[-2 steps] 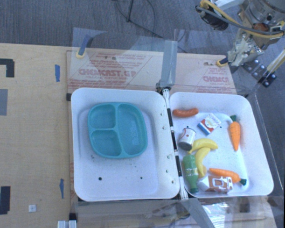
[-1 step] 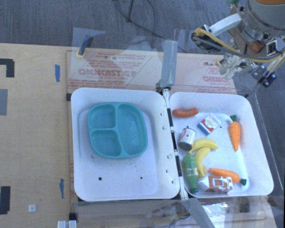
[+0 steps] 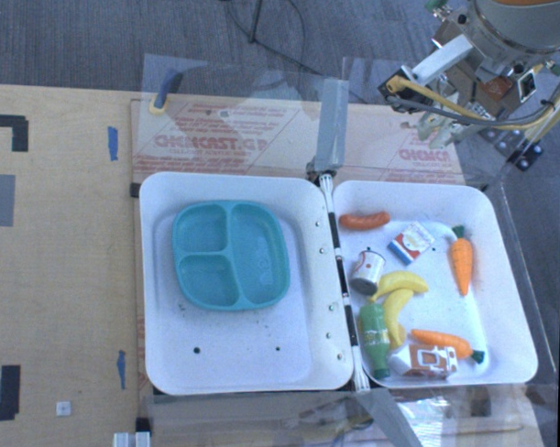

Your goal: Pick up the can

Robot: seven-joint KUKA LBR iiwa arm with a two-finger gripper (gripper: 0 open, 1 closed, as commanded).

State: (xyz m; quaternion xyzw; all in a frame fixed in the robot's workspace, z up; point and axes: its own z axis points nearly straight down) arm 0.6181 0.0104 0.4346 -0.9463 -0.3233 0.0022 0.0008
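A: On the tan wooden table [image 3: 58, 284], where's the small silver metal can [image 3: 367, 271]?
B: In the right white plastic bin [image 3: 512, 272], by its left wall, touching the yellow banana [image 3: 396, 297]. Beyond the can lies an orange sausage [image 3: 364, 220].
A: The tool [image 3: 429, 109]?
B: Hovering past the bin's far edge; its opening I cannot tell.
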